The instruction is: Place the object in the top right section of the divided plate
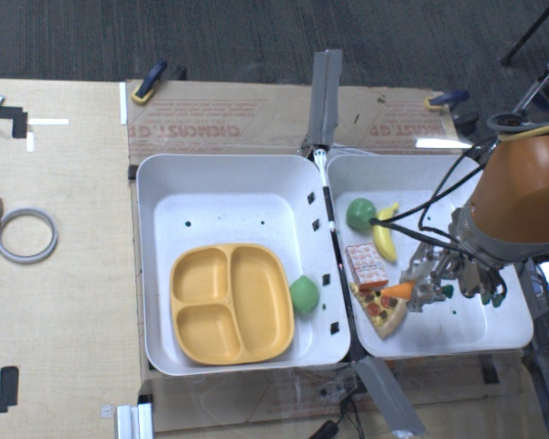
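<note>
From the camera view, I saw the hand low in the right bin, just beside the carrot. I could not tell whether it was clenched, released, or grasping anything; cables and the wrist blurred that spot. I judged the carrot to be the task's thing. It lay in the right bin, between the pizza slice on its near side and the box on its far side, touching or nearly touching both. Its long axis ran roughly left to right, one end toward the hand; I could not tell which end was the tip.

My worry was the crowding: a grasp could catch the pizza slice too, or slip off the carrot's rounded sides. The plate sat in the left bin, with a green ball touching its right rim, so a low carry could knock the ball.
</note>
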Tool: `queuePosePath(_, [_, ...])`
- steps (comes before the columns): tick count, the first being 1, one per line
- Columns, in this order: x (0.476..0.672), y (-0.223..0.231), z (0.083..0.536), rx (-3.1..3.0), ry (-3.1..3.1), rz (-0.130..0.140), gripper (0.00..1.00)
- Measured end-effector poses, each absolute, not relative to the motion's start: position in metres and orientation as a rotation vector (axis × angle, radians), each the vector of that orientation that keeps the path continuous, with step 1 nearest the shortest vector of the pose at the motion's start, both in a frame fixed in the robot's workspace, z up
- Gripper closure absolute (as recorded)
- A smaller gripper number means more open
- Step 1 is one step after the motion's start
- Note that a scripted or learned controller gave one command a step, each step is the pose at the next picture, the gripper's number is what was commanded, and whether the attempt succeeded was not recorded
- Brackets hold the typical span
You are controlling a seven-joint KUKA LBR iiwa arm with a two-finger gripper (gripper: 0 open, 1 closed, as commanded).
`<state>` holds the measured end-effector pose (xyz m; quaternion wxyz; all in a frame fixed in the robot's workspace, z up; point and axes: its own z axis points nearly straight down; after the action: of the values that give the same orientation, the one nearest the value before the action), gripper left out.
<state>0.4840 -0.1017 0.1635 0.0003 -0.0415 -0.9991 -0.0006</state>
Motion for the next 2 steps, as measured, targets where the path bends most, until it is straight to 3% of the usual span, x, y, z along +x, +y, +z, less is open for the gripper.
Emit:
queuePosePath(1, [0.512,-0.093,0.097,0.599,-3.090,0.001,1.00])
queuePosePath(2, [0.497,-0.101,0.096,1.161,-2.930,0.005,1.00])
